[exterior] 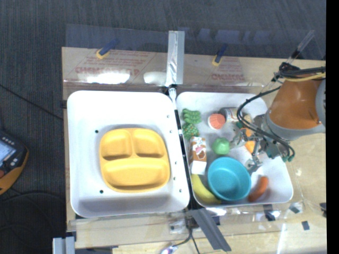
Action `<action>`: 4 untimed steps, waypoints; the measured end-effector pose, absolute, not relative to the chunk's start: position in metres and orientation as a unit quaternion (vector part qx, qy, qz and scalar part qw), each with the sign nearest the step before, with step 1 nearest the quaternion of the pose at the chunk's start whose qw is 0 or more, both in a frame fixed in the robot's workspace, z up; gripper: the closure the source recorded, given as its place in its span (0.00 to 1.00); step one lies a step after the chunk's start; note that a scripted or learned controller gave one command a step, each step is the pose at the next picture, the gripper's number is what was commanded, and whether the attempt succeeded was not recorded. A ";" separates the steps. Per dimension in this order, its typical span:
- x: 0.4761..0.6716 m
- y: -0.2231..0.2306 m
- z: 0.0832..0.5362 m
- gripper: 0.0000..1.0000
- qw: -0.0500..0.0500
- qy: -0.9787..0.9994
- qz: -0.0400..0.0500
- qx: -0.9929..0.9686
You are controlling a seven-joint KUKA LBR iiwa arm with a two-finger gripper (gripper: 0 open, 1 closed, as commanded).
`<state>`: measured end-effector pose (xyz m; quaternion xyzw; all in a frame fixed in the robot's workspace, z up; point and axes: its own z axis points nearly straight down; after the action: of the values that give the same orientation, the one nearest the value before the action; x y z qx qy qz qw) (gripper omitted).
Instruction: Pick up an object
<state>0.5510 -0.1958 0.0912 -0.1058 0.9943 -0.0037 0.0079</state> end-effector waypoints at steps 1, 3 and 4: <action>0.556 -0.191 0.091 0.00 0.006 1.000 -0.003 0.001; 0.571 -0.132 0.093 1.00 0.009 0.989 -0.001 0.146; 0.575 -0.133 0.093 0.00 0.018 0.989 -0.002 0.147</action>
<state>0.5748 -0.1327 0.0934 0.1470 0.9890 -0.0019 0.0179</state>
